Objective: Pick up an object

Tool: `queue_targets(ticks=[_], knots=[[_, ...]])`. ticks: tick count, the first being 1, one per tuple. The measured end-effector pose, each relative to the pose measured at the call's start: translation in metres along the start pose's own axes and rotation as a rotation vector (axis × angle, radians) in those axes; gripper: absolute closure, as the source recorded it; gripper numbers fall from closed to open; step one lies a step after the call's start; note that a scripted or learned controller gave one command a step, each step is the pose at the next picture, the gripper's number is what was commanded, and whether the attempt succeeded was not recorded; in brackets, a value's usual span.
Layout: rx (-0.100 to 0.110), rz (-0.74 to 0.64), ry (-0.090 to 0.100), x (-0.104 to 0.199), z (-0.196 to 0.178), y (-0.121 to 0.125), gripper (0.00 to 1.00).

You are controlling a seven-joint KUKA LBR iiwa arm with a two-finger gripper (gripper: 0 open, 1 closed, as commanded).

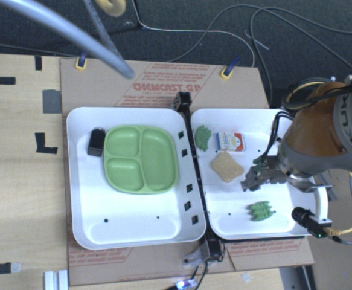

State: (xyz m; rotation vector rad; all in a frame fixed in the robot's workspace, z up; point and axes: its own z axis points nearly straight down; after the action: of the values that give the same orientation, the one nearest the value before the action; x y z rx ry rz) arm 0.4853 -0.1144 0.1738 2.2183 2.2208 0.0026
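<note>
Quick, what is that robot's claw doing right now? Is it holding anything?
Two-finger gripper: above the right white bin, between the tan sponge-like block and the small green leafy toy; open or closed cannot be told.

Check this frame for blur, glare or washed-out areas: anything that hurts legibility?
Camera view: a blurred grey bar crosses the top left, out of focus; the white bins are bright but keep detail; the green tray and the small items in the right bin are soft yet readable; the gripper is dark and indistinct.
</note>
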Motion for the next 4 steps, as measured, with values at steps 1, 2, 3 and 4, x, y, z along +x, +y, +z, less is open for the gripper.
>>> queue_targets(ticks=[1, 2, 3, 4], knots=[[0.000, 0.000, 0.000, -0.003, -0.043, 0.001, 1.00], [-0.002, 0.000, -0.001, -0.004, -0.095, 0.002, 1.00], [0.004, -0.004, 0.001, 0.046, -0.094, 0.001, 1.00], [0.006, -0.003, 0.001, 0.089, -0.078, 0.011, 1.00]])
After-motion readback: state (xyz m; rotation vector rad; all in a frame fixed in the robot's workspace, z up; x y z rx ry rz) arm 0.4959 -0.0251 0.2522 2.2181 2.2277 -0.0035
